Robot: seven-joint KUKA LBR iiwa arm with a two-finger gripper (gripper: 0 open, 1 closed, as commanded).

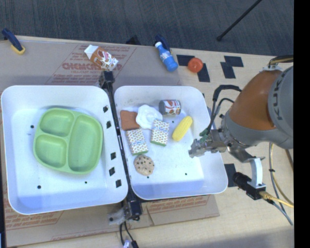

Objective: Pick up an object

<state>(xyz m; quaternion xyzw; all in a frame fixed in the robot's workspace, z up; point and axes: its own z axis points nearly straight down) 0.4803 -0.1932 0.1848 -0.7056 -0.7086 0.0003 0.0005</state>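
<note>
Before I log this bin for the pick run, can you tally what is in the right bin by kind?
Can: 1
Corn cob: 1
Cookie: 1
Patterned packets: 2
White crumpled piece: 1
Brown flat piece: 1
Total: 7

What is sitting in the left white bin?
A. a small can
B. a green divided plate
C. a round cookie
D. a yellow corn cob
B: the green divided plate lies alone in the left bin, while the corn cob, cookie and can are all in the right bin.
</note>
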